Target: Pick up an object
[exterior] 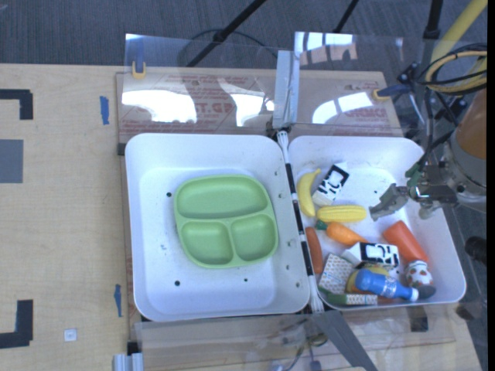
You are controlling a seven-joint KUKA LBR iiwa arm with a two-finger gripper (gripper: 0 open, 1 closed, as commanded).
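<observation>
Now the arm reaches in from the right, low over the right bin, jaws spread apart and holding nothing, just beside the corn cob and above the orange carrot.

The arm reaches in from the right edge, its orange band showing above the wrist, partly blurred at the frame's border. The wrist bends down and leftward, carrying the gripper low at the right side of the scene. Its grey fingers point left and slightly down. Whether the jaws stand apart or closed cannot be told.
</observation>
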